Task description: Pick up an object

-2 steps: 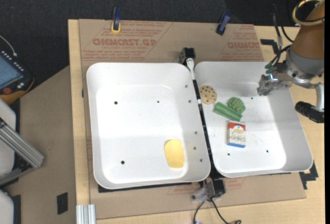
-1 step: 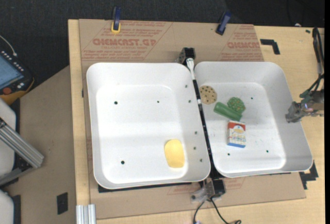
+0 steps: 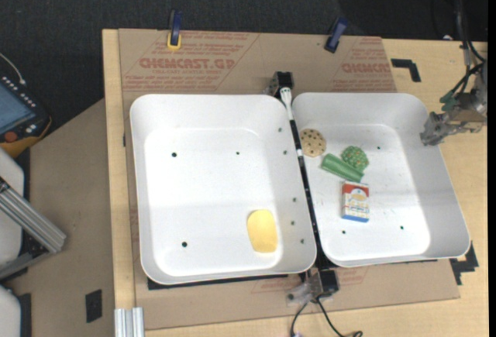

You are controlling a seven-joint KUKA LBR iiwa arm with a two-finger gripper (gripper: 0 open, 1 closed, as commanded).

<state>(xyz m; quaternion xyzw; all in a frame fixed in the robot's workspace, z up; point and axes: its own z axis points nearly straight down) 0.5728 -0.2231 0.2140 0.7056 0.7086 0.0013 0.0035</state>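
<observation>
Yellow and rounded, a soft-looking object [image 3: 262, 231] is lying nearest the camera, in the lower right part of the left bin [image 3: 155, 173], close to that bin's front wall. A small box [image 3: 356, 201] with a red top and a blue lower edge is being carried flat on the floor of the right bin [image 3: 434, 204], a little further back. Beyond it, a green piece [image 3: 346, 163] with a bumpy round head and a smooth long part is lying at a slant, and just behind it, near the wall shared by the bins, a round brown cookie [image 3: 313, 142] is resting. Both bins are being borne by a table [image 3: 232, 56] covered in printed cardboard. The gripper [image 3: 435, 128] is seen at the right bin's far right rim, above no object; whether it is open or closed cannot be told.
</observation>
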